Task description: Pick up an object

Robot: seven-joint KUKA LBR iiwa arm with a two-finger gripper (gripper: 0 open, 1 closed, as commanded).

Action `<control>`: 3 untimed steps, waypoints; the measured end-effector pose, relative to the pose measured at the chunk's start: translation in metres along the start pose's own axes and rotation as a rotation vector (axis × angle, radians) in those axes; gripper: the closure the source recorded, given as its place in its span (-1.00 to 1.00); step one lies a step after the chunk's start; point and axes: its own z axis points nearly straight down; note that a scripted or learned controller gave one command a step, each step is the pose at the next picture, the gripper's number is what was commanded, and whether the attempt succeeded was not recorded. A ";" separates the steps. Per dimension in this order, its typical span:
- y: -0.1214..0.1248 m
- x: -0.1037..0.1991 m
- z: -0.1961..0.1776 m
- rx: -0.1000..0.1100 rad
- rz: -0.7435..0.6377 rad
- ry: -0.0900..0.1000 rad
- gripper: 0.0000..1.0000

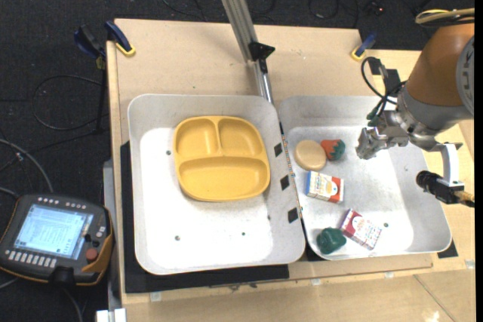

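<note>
Pickable toys lie in your right bin point(423, 226): a tan bun point(309, 154) touching a strawberry point(333, 149), two small cartons point(324, 186) point(361, 228), a green piece point(330, 240). Your gripper point(367, 142) hangs just right of the strawberry, carrying nothing, likely staged for a descent. A yellow divided plate point(222, 158) fills the left bin point(151, 237).
</note>
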 end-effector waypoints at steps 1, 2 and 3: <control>0.008 0.007 -0.059 -0.001 -0.001 0.000 1.00; 0.010 0.007 -0.113 -0.001 -0.001 -0.001 1.00; 0.025 0.067 -0.111 0.004 -0.005 0.001 1.00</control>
